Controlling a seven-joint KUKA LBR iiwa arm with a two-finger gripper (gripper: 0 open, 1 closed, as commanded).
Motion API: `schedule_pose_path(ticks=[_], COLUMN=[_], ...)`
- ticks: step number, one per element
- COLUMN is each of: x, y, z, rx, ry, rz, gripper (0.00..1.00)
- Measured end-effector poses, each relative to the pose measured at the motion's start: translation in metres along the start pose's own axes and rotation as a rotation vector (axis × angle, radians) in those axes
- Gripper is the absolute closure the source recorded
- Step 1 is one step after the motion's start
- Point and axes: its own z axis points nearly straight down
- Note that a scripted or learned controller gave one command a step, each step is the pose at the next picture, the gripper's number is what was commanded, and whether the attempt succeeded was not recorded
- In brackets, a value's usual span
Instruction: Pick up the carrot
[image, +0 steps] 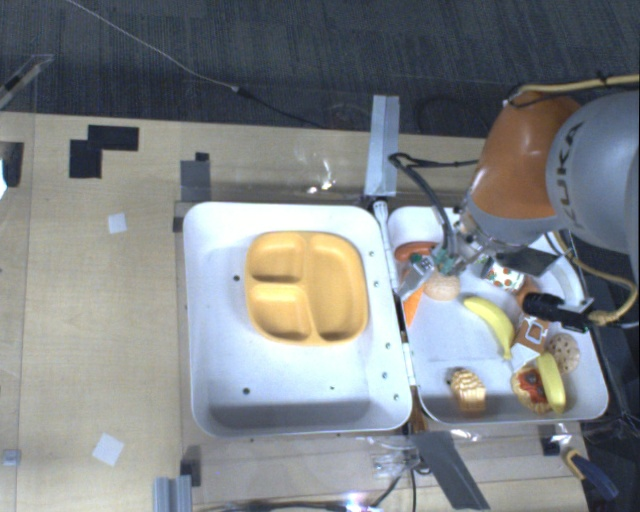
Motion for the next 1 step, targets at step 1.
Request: schedule_pose_path(ticks=[1], x=[0.0234], y=[-0.0068], z=[0.0013], rx=[0.002], ry=[0.002], rz=[-0.042], gripper=[0.00])
